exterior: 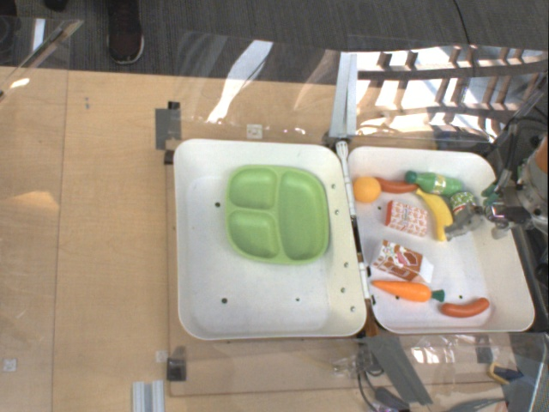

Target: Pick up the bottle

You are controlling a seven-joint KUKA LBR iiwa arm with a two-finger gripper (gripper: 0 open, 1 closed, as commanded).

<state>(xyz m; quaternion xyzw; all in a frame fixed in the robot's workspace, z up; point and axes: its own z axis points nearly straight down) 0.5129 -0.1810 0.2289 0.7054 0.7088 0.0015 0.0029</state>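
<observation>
Gripper (464, 215) near bottle (436, 181) (right bin (508, 277)); grip unclear.

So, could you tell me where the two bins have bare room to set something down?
Left bin: bare floor all around the green plate, widest along the near edge. Right bin: crowded at the far end around the bottle, banana and gripper; a bare patch lies between the cartons and its right wall.

Arm (533, 191) cut off by the right edge, claw (467, 217) fingertips too blurred to read.
</observation>
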